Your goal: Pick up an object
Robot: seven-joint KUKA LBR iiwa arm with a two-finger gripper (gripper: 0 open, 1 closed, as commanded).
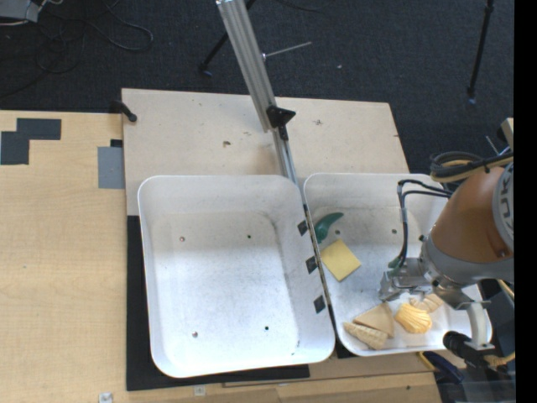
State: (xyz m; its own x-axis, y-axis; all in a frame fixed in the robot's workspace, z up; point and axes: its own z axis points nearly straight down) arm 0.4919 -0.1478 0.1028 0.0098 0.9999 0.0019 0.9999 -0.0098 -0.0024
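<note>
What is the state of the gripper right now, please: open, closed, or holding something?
Gripper: cannot be told. It hangs low in the right white bin, just above the pale yellow shell-shaped object.

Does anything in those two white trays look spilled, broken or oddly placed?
Nothing looks spilled or broken. The yellow square, green piece and tan wedges lie loose in the right bin, by the gripper.
</note>
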